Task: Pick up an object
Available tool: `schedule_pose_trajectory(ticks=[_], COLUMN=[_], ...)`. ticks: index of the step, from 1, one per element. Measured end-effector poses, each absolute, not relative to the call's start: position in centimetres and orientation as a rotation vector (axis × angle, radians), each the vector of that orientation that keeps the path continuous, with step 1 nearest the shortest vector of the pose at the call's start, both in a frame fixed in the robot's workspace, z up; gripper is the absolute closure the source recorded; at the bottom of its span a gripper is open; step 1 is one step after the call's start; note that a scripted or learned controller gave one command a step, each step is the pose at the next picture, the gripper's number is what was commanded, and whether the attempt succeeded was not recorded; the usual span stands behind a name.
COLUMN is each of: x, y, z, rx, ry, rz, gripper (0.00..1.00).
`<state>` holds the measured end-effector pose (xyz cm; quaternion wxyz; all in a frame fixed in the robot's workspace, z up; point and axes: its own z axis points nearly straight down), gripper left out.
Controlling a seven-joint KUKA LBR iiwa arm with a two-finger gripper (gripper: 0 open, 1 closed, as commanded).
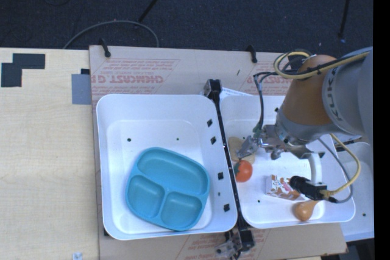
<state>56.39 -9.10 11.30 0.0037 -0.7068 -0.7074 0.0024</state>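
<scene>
The arm was seen reaching in from 3 o'clock over the right bin, bent downward at the wrist, with its orange band turned toward the camera. The hand was lowered toward the 9 o'clock side of that bin, close to the wall shared with the left bin. Whether the hand was wide or narrow could not be told, and nothing could be seen held in it.

A red-orange ball was found just beside the hand, at its 6 o'clock, lying on the bin floor near the dividing wall. A small printed packet was placed at about 6 o'clock in the right bin, apart from the ball. A tan pear-shaped object was set at 5 o'clock, near the bin's front rim.

In the left bin a blue divided plate was laid toward 6 o'clock. Both bins were carried on the pale wooden surface.
</scene>
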Motion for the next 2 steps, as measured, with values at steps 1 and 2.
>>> schedule_pose_trajectory(ticks=[1, 2], x=[56.5, 56.6], y=[-9.0, -9.1], z=[8.8, 10.0], rx=[-2.218, -2.224], ry=[-2.218, -2.215], rz=[0.001, -0.003], gripper=[0.0, 1.0])
